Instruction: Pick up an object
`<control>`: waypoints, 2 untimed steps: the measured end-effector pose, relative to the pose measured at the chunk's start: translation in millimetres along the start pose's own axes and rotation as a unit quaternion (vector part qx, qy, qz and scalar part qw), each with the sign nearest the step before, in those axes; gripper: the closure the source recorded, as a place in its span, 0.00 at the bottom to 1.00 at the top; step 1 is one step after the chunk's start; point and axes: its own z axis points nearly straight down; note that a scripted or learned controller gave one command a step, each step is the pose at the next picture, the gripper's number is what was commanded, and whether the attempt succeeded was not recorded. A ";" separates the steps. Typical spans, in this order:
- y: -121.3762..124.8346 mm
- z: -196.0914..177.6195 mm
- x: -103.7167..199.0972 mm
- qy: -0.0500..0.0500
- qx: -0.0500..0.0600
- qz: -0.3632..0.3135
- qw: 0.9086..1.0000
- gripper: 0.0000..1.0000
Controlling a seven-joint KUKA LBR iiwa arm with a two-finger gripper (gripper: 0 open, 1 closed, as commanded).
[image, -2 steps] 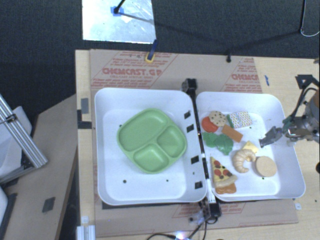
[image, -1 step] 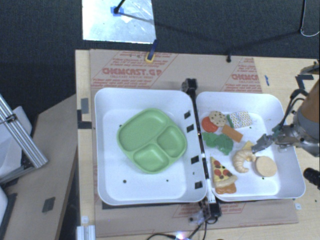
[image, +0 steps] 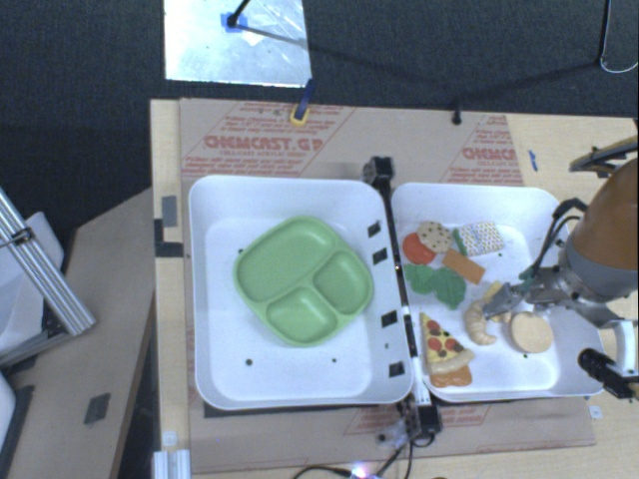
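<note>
The right bin (image: 539, 377) holds several toy foods. Among them are a cookie (image: 433, 235), a red tomato (image: 418, 251), a speckled wafer (image: 480, 238), an orange block (image: 463, 265) and green broccoli (image: 437, 283). Nearer the front lie a croissant (image: 479, 324), a pizza slice (image: 443, 348) and a round bun (image: 530, 332). My gripper (image: 502, 303) hangs low over the bin, between the croissant and the bun, right at the croissant's upper end. Nothing is visibly lifted.
In the left bin (image: 215, 367) rests a green divided plate (image: 303, 279). A black-clipped divider (image: 394, 287) separates the two bins. The arm's grey and orange body (image: 604, 247) covers the right bin's right side. A cable (image: 547, 242) loops above the gripper.
</note>
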 end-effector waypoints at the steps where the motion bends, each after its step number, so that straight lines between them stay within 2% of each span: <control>1: 4.6 26.8 1.2 0.002 -0.005 0.000 1.000 0.00; 2: 6.1 14.7 -0.1 -0.001 -0.009 0.000 1.000 1.00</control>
